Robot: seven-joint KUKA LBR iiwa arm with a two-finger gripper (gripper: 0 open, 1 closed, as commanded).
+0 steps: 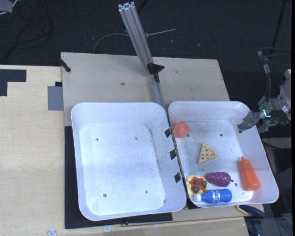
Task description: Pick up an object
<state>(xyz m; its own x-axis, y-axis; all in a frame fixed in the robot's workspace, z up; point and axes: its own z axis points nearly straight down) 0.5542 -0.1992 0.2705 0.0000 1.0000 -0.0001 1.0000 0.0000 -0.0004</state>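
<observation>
The right bin [221, 113] holds several small objects. A red ball [181, 129] lies near its left wall, and a pizza slice [206, 153] sits in the middle. A purple grape bunch [218, 178], a yellow and red toy [197, 184] and a blue bottle [216, 196] crowd the front edge. An orange bottle [248, 174] lies along the right wall. My gripper [247, 124] hovers over the bin's right rim, well apart from every object, with nothing seen in it.
The left bin [118, 161] sits beside the right one, with black clips [173, 154] along the shared wall. A slanted metal rail [140, 38] rises behind the bins. Cables hang at the far right near the arm.
</observation>
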